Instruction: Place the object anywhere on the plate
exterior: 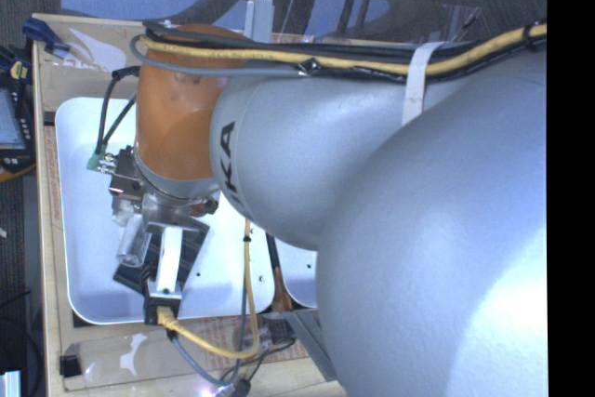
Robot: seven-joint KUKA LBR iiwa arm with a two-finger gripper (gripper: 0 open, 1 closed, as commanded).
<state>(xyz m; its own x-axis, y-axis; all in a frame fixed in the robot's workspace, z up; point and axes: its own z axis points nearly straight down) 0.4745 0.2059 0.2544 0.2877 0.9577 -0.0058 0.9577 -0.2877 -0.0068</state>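
Observation:
My grey arm with its orange band [177, 121] reaches from the right and covers most of the bench. The gripper [132, 244] hangs low over the left white bin [82, 200], near that bin's front middle. The arm and wrist hide the bin floor right under the gripper. White bin floor lies bare to the left of the gripper.
A narrow strip of the right bin [302, 285] peeks out under the arm. The wooden bench frame [42, 200] runs along the left bin's outer side. A dark device [11, 130] sits off the bench at the far left.

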